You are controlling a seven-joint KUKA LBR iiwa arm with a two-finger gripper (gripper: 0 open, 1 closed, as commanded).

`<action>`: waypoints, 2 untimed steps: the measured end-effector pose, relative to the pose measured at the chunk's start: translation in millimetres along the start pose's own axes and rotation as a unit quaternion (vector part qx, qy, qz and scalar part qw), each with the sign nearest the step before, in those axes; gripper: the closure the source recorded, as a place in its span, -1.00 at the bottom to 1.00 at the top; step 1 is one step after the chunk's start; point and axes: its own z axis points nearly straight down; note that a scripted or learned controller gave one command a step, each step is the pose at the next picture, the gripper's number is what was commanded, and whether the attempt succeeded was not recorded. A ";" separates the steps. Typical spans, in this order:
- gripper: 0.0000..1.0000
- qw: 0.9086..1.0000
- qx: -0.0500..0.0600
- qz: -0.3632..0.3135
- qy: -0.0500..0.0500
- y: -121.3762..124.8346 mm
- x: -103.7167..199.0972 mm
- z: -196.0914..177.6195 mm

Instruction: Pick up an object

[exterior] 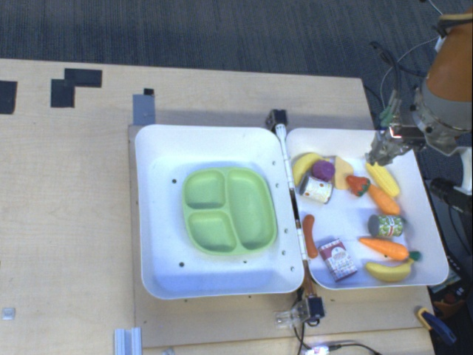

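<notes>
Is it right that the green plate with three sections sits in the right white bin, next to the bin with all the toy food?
Not quite. The camera view shows the green three-section plastic plate in the left shallow white bin, not the right one. The toy food, such as the yellow banana and orange carrot, lies in the right shallow white bin beside it.

Bright, even overhead light; soft shadows, slight overall blur.

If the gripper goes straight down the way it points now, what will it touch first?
Most likely the corn cob lying right under the gripper at the far side of the right bin. Depth is hard to judge from this slanted view, so it could miss it.
</notes>
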 end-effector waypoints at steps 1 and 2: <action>-1.00 1.000 0.002 0.000 0.000 -0.8 -0.2 1.4; -1.00 1.000 0.004 0.001 0.000 27.5 -84.4 161.2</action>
